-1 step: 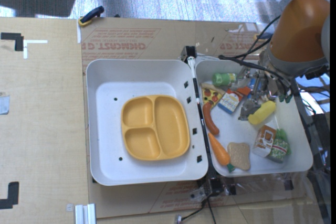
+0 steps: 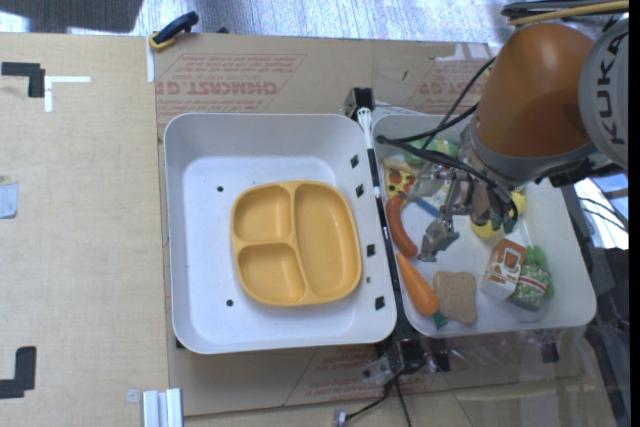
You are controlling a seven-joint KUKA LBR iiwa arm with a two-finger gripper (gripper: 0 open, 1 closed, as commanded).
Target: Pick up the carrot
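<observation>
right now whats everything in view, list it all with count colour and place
left bin: 1, white, left half of bench
divided plate: 1, yellow, three compartments, middle of left bin
right bin: 1, white, right of left bin
carrot: 1, orange, right bin, near its left wall
sausage: 1, reddish, right bin, just behind carrot
bread slice: 1, brown, right bin, beside carrot
carton: 1, white and orange, right bin front right
clamp: 1, yellow and black, behind left bin
arm: 1, grey with orange band, over right bin
gripper: 1, metallic, above right bin, right of sausage

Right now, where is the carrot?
The carrot lies in the right bin, along its left wall near the front, beside the bread slice.
</observation>
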